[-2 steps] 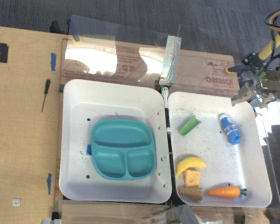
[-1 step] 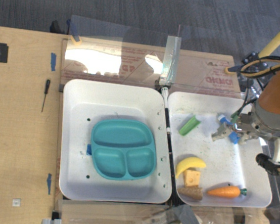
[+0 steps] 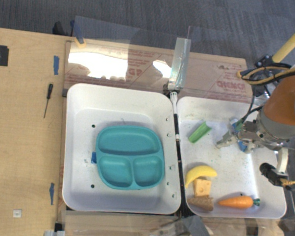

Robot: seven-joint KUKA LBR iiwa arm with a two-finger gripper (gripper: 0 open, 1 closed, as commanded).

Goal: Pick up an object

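Nearest the lens, along the right bin's front wall: a brown bread-like chunk [image 3: 201, 202], a small tan cube [image 3: 202, 187] just behind it, a curved yellow banana [image 3: 201, 173] touching the cube's upper edge, and an orange carrot with a green tip [image 3: 237, 202] lying on its side to their right. Further back in that shallow white right bin [image 3: 279, 207], a green stick-shaped piece [image 3: 199, 132], tilted, well apart from the rest. Over the bin's right half, the two-finger gripper [image 3: 232, 139], fingers spread apart, nothing between them. In the white left bin [image 3: 72, 133], a teal three-compartment plate [image 3: 129, 157].
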